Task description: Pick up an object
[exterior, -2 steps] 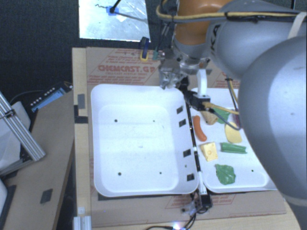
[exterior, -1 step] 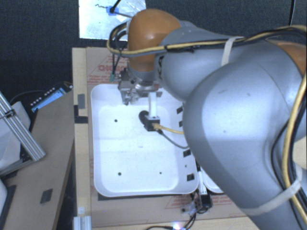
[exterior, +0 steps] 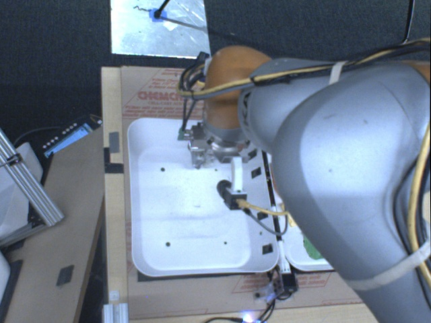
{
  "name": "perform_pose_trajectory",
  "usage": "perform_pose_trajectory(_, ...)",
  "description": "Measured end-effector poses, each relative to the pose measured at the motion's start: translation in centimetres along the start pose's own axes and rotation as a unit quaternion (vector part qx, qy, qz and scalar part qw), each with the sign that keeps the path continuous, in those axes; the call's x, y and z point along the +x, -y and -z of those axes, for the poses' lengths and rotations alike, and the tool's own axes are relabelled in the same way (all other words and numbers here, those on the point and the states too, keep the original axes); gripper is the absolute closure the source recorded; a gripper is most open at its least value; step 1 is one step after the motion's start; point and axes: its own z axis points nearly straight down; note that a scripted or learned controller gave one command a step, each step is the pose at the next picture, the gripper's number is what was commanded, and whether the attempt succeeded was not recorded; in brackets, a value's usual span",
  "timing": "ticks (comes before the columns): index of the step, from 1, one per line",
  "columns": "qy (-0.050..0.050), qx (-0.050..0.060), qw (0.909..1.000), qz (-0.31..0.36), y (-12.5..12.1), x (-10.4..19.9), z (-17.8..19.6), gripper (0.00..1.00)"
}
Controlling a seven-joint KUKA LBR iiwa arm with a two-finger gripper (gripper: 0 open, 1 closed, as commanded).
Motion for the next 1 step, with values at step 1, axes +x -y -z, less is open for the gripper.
perform_pose_trajectory(1,-0.002,-0.009,1.0,0.001,1.92,-1.45,19.29,1.0)
